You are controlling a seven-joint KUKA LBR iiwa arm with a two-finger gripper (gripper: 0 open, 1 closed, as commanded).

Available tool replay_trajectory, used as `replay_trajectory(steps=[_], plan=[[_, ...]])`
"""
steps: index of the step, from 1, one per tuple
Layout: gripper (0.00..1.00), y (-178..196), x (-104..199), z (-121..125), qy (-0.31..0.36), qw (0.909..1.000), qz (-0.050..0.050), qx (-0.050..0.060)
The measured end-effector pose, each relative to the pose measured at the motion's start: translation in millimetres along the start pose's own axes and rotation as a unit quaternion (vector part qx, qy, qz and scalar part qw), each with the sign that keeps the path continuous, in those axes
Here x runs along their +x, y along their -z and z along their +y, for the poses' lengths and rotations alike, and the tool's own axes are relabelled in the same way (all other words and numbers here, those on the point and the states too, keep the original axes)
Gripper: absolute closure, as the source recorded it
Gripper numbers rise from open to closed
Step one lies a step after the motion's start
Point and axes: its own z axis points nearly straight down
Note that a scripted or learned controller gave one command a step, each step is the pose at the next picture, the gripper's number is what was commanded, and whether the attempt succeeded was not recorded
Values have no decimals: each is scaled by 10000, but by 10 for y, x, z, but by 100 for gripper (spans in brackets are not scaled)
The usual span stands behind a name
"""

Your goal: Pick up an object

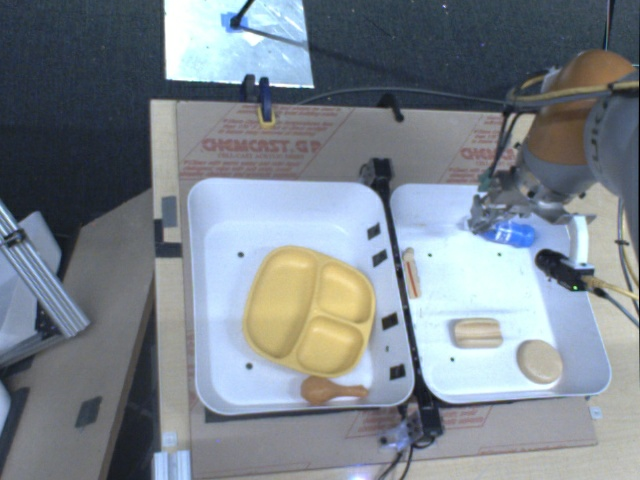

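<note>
My hand (492,216) hangs over the blue object (510,234) near the right bin's (570,298) far edge; grip unclear.

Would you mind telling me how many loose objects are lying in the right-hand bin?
4: a blue object under the gripper at the back, a thin stick along the left wall, a tan block and a round tan piece near the front.

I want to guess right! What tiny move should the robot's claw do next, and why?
Probably lower a little straight down. The gripper hangs at the back of the right bin, right above the blue object, which still lies on the bin floor.
</note>
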Motion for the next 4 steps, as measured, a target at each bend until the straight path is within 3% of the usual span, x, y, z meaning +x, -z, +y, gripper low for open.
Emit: replay_trajectory(steps=[2, 4], plan=[[100, 1228, -76, -58, 15, 10000, -2, -8], [100, 986, 1050, -42, 39, 10000, 10, 22]])
